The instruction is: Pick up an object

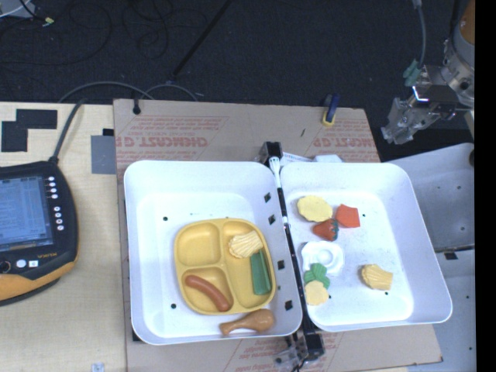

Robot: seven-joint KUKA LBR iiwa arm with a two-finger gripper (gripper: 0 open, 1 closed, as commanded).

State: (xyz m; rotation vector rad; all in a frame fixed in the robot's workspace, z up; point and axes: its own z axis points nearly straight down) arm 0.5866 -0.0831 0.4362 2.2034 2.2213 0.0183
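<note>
Gripper (pixel 403 122) hangs off the upper right, outside the right bin (pixel 422 285), well apart from anything in it — whether it is spread or closed cannot be told, and nothing shows in its grasp.

Candidates in the right bin: yellow chip (pixel 315 207), orange wedge (pixel 348 216) touching a strawberry (pixel 326 229), fried egg (pixel 322 256), broccoli floret (pixel 315 274), crinkled yellow piece (pixel 376 277) lying alone.

Left bin (pixel 147 208) carries a yellow divided tray (pixel 194 242) with sausage (pixel 208 291), green stick (pixel 260 273), crinkle chip (pixel 245 244); drumstick (pixel 248 322) just beside the tray.

Step in hand looks like pre-approach — no target chosen. Next move likely calls for travel over a bin, then descent on an isolated item; the lone crinkled piece seems easiest.
</note>
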